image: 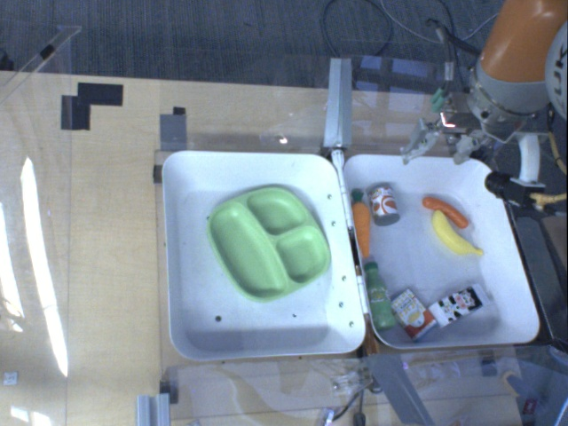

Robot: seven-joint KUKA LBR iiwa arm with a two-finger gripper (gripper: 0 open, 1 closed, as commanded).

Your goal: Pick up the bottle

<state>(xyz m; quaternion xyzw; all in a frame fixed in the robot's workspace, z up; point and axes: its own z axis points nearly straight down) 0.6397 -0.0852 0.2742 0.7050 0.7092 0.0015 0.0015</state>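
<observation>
Two shallow white bins stand side by side on the wooden bench. The left bin (pixel 177 264) holds a light green divided plate (pixel 269 241) with three compartments, lying about in the middle of that bin.

The right bin (pixel 506 264) holds several small things. The bottle (pixel 378 295), green with a darker cap, lies on its side along the left wall of this bin, in the near half, with the cap pointing to the far side. Just beyond it, along the same wall, lies a carrot (pixel 360 224), orange with a green top. A small can (pixel 383 205) with a white and red label stands to the right of the carrot, close to it but apart. Farther right lies a red-orange sausage (pixel 445 211), and just near it a yellow banana (pixel 456 236); the two are very close together. In the near part of the bin there is a small carton (pixel 412 313) with a red edge, and beside it on the right a black-and-white box (pixel 458 305).

The gripper (pixel 441 144) hangs above the far edge of the right bin, well apart from the bottle. Its two fingers are spread and nothing is between them. The orange band of the arm shows in the far right corner.
</observation>
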